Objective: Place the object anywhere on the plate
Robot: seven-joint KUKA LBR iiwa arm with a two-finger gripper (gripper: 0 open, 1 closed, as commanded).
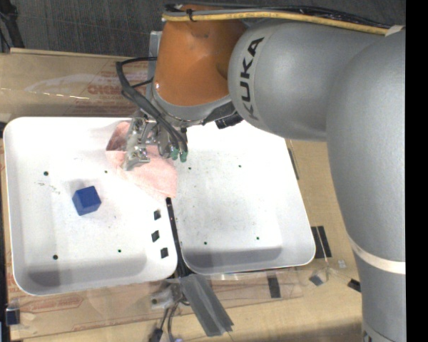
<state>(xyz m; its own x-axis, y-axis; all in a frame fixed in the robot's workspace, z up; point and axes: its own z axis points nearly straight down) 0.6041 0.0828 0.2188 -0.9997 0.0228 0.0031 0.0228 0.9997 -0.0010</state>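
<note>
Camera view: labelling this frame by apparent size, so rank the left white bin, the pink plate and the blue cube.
1. Left white bin, largest.
2. Pink plate, partly hidden beneath the gripper, so its full extent is unsure.
3. Blue cube, smallest.

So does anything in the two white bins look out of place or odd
One thing: the pale pink plate lies against the left white bin's right wall, under the gripper, apparently tilted rather than flat. The small blue cube sits apart on the bin floor, not on the plate.
</note>
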